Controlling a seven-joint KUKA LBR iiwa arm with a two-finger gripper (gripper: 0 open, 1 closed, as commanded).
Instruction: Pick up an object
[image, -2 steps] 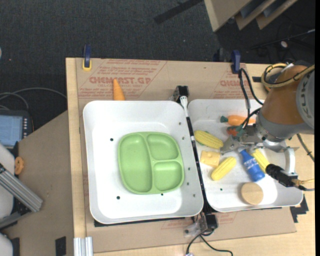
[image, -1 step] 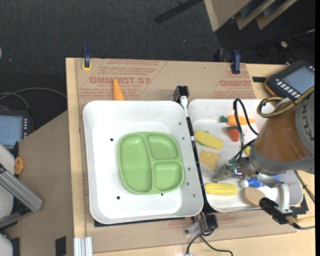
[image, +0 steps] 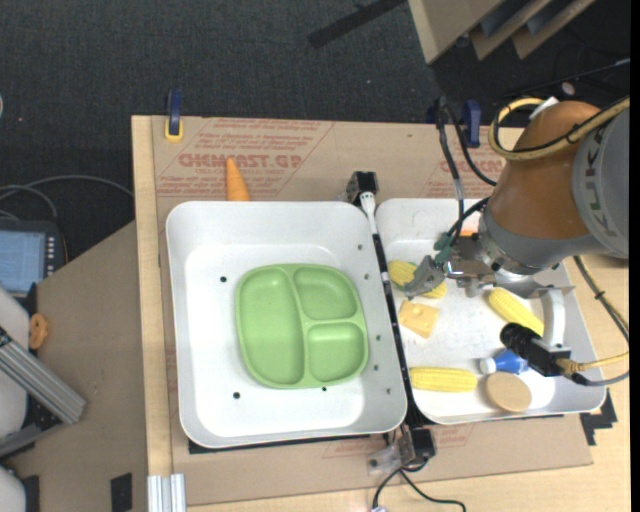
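Two shallow white bins sit side by side on a brown sheet (image: 285, 150) laid over the desk (image: 100, 350). The left bin (image: 190, 300) holds one item: a green divided plate (image: 300, 325) with three compartments, lying flat near the bin's centre, with nothing in any compartment. The right bin (image: 455, 345) holds several loose items. A small yellow piece (image: 401, 272) lies near its left wall. Just below that piece is a pale yellow wedge (image: 420, 319). A corn cob (image: 443, 379) lies lengthwise along the near edge. A tan round disc (image: 510, 393) sits just to the right of the cob. A small blue item (image: 508, 364) is just above the disc and is partly hidden. A long yellow piece (image: 514, 309) lies at a slant towards the bin's right side. The arm (image: 560, 180) reaches in from the right over the right bin. The gripper (image: 428, 277) is low in the bin's left part, just beside the small yellow piece and above the wedge. Whether the gripper is parted, closed or clamped on anything cannot be determined from this view. Outside the bins, an orange carrot (image: 236, 181) lies on the brown sheet, just beyond the far rim of the left bin.
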